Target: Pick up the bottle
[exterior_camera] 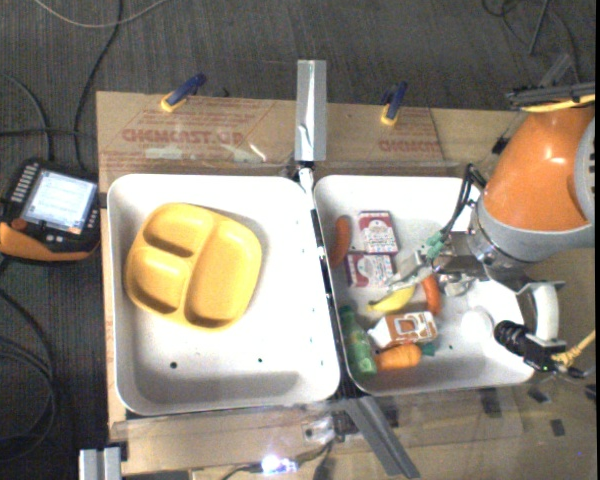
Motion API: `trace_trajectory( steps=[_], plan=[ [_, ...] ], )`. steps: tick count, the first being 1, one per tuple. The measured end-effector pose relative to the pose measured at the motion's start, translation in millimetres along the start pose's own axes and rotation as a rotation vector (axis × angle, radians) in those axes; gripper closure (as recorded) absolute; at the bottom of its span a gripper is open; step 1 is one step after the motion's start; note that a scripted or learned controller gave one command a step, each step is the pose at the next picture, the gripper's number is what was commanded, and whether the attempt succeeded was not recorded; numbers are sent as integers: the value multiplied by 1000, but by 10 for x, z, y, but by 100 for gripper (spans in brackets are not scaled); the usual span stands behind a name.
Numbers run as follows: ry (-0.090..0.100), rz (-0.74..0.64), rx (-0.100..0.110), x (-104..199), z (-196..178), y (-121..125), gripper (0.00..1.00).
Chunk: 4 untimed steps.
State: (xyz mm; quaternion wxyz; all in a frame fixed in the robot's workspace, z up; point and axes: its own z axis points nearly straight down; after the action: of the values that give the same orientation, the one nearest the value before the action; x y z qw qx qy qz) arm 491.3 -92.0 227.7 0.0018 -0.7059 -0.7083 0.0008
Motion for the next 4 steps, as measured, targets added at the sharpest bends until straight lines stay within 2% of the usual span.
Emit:
trace_trajectory(
  steps=[1, 2, 3, 4],
  plan=[
    [0, -117, -4, -197, 1242, -59, 0],
    [-3, -81, -3, -963, 169, -10, 0],
    [-4, -211, -16, -473, 1208, 265, 0],
    [-13, -258, -27, -98, 1364, 2, 0]
  ],
)
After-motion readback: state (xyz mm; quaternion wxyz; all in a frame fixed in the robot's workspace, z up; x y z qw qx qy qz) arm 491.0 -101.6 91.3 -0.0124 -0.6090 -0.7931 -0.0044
